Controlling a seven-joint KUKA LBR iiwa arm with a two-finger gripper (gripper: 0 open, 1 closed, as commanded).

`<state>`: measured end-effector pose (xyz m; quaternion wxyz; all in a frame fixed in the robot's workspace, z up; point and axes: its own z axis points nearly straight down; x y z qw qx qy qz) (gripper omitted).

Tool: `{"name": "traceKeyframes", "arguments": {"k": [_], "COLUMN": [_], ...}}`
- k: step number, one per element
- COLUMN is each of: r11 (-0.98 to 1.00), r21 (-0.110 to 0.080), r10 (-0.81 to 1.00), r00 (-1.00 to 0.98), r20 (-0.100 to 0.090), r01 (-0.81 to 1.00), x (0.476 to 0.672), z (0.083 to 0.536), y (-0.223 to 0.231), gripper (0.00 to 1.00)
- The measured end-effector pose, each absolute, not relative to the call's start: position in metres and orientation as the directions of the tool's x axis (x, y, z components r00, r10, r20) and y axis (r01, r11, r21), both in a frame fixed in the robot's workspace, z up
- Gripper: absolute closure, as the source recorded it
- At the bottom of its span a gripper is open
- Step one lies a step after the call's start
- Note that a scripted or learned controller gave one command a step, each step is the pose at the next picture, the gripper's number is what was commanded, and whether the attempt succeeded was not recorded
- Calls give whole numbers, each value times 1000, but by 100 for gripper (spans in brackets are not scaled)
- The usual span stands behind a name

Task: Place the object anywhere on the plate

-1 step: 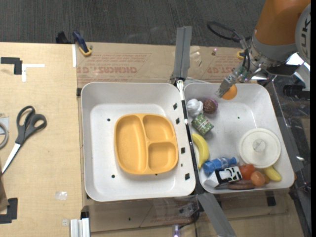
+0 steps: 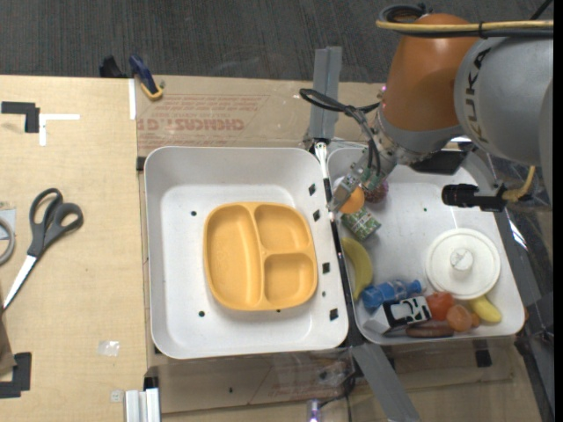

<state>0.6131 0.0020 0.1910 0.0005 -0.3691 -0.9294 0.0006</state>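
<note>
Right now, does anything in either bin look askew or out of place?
Nothing looks spilled or broken. The yellow plate lies flat in the left bin with nothing on it. The toys, including the banana and white lid, crowd the right bin, where the gripper hangs over its left wall.

The end effector (image 2: 354, 192) is too small and cluttered to tell how its fingers stand. Touching its tip, a small round orange object (image 2: 353, 201) is partly hidden. Just below it, a curved yellow banana-shaped toy (image 2: 358, 266) lies partly behind the bin wall. Far left, a grey ring (image 2: 4, 238) is cut off by the picture's edge.
</note>
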Motion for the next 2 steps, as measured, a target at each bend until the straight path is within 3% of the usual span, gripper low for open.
{"name": "traceKeyframes", "arguments": {"k": [1,2], "r11": [656,655], "r21": [-1,-1], "r10": [755,755], "r00": [-656,-655], "r20": [0,0], "r01": [755,755], "x": [570,570], "z": [191,191], "y": [41,41], "gripper": [100,0]}}
